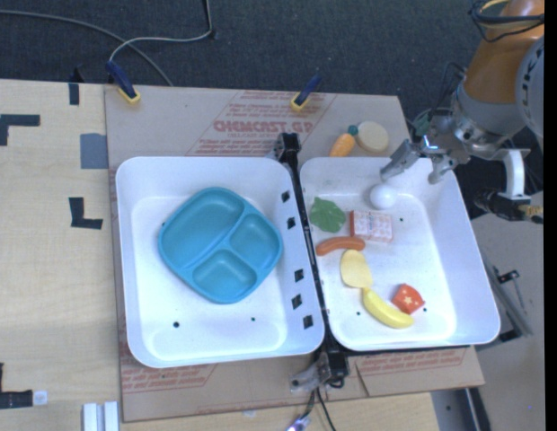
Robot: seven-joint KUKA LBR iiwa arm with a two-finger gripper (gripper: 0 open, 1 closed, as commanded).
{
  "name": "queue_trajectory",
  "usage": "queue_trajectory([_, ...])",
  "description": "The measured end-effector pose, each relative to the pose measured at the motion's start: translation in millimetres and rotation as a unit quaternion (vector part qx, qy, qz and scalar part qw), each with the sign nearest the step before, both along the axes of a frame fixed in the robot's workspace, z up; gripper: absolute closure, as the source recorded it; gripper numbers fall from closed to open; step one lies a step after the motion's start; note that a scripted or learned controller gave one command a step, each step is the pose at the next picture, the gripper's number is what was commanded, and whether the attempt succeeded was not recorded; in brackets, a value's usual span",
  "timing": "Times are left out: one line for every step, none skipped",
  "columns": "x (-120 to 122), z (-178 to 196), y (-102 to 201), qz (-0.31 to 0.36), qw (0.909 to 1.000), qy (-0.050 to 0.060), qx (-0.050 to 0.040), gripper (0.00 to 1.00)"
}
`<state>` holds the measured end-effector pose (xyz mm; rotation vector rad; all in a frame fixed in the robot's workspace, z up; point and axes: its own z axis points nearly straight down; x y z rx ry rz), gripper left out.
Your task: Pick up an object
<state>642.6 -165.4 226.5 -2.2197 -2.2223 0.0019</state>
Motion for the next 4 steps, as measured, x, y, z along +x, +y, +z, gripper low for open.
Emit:
queue_trajectory([-55.8,-127.0,28.2,-0.001,1.0,-0.006,-0.0009,0.0])
queue_trajectory([-15.6,-140.1,61.1,0.001,1.0,-0.003,-0.0001,0.0])
queue_trajectory([21.1,-140.4,61.5,0.0,1.0,-0.001,-0.0005,0.0])
queue_trajectory([26.6,-139.9,68.2,0.0,1.0,-0.002,-0.0011,0.0])
